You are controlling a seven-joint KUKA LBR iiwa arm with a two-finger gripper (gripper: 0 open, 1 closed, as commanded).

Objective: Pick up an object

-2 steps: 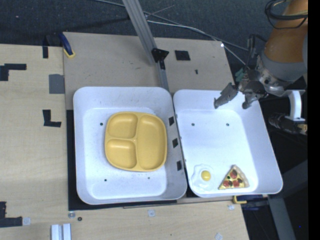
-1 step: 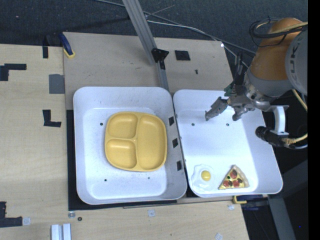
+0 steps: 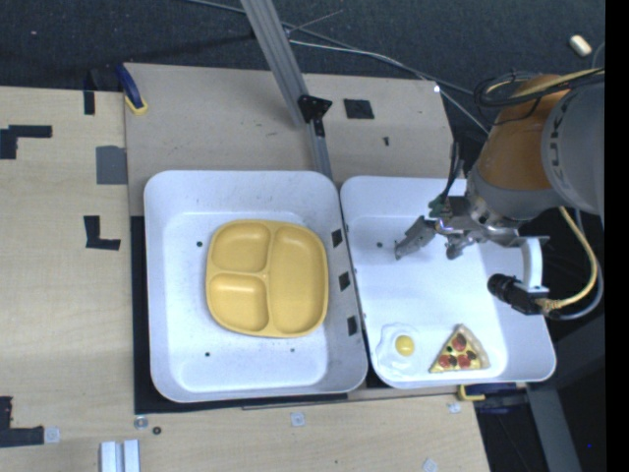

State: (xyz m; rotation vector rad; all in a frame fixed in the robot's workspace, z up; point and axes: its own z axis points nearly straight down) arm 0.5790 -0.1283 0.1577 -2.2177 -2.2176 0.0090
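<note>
Bench: two bins (image 3: 162, 264), one tray (image 3: 266, 276), egg (image 3: 402, 345), pizza slice (image 3: 459, 351).

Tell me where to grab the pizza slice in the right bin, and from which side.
Probably straight down from above: the pizza slice lies flat near the right bin's front wall. Close the fingers across its two slanted edges near the narrow tip. The fried egg sits just to its left, so keep clear of that side.

two white bins (image 3: 162, 264), one yellow plate (image 3: 266, 277), one fried egg (image 3: 398, 348), one pizza slice (image 3: 459, 352), one gripper (image 3: 432, 241)
</note>
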